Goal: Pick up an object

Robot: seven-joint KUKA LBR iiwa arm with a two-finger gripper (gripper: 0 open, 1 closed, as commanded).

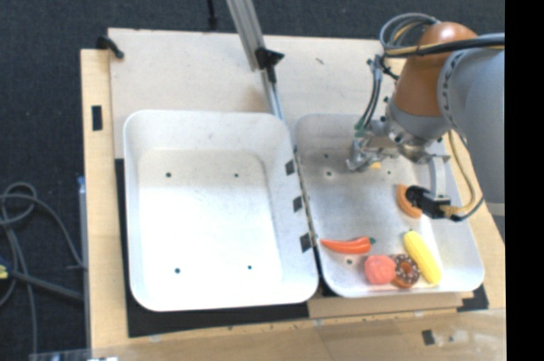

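Two shallow white bins sit side by side; the right bin (336,181) holds every object. Grey arm with orange band reaches in from the right, its two-finger gripper (364,157) low over the bin's far end, nothing visible between the fingers; open or closed, cannot tell. Along the near wall: orange carrot-shaped toy (346,245), long axis left-right, green tip pointing right; pink round toy (380,269); yellow corn-shaped toy (422,256), long axis running near-far.
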